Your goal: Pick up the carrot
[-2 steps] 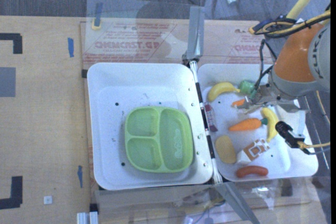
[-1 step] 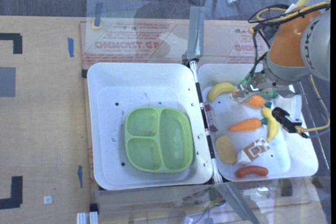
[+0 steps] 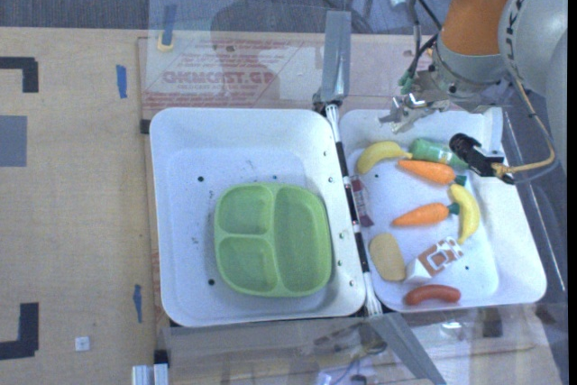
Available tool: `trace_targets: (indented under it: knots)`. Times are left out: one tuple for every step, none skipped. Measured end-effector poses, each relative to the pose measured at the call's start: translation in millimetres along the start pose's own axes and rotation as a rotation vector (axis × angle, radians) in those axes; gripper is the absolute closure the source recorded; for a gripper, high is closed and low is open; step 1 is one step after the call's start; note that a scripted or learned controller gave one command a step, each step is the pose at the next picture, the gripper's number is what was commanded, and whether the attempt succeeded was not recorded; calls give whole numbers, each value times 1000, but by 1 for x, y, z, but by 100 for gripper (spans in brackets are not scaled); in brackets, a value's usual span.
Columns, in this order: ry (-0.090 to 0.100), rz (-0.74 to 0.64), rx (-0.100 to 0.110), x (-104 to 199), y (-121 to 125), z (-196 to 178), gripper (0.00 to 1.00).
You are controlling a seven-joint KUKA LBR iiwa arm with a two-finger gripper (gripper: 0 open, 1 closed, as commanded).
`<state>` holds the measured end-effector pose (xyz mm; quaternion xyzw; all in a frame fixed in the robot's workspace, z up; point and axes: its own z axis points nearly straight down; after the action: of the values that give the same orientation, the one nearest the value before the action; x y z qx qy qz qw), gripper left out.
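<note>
Two orange carrots lie in the right bin (image 3: 518, 270). One carrot (image 3: 429, 170) lies near the bin's far side, just under a green piece (image 3: 435, 149). The other carrot (image 3: 420, 215), with a small green tip, rests in the middle of the bin. My gripper (image 3: 410, 105) hangs over the bin's far rim, above and a little left of the upper carrot, apart from both. Nothing shows held in it.
Also in the right bin are a yellow banana (image 3: 379, 155) at far left, a second banana (image 3: 466, 208) at right, a tan potato (image 3: 389, 256), a white-and-orange block (image 3: 439, 256) and a red sausage (image 3: 432, 294). The left bin (image 3: 180, 149) holds a green divided plate (image 3: 272, 239).
</note>
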<state>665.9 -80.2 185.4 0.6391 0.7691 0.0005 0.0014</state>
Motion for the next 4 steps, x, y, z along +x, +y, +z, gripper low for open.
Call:
trace_targets:
  knots:
    - [0,0,1,1,0,0,0]
    - [2,39,4,61,-33,-30,0]
    - [2,63,3,14,-78,1,0]
    - [-1,17,-7,-34,-106,97,0]
